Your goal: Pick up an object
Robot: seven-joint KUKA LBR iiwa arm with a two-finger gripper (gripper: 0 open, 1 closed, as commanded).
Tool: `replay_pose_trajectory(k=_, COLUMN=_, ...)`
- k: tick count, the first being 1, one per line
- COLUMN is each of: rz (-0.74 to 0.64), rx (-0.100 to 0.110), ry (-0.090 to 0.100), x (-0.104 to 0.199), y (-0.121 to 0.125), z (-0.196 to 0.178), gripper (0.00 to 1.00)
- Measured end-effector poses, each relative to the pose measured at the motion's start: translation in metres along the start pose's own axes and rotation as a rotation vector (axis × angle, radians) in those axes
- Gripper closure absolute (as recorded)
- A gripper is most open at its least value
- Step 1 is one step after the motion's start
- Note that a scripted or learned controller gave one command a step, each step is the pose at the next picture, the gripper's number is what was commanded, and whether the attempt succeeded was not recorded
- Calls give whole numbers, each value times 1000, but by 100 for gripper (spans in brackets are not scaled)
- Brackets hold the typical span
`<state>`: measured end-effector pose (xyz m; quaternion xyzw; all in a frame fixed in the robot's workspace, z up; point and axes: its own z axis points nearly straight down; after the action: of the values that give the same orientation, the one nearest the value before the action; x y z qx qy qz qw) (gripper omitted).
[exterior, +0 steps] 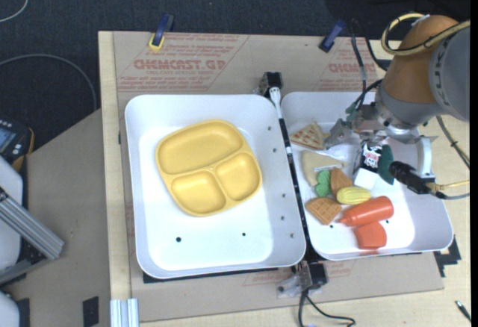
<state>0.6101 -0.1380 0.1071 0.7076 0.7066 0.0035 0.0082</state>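
Two shallow white plastic bins sit side by side on the tabletop [224, 57]. The left bin [149, 236] carries one glossy yellow plate [208, 167] with three rounded compartments. The right bin [426, 232] holds a heap of toy food: two ridged tan waffle pieces, one at 12 o'clock [308, 136] and one at 7 [323, 209], one green piece [323, 182], one yellow corn cob [352, 195], one smooth orange carrot [367, 211]. The claw [371, 157] hangs over the heap's 1 o'clock side; its opening I cannot tell
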Motion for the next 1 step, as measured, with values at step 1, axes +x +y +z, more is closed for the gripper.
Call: replay_pose_trajectory(k=1, rz=0, rx=-9, ry=-3, x=-1, y=2, z=-10, gripper=100)
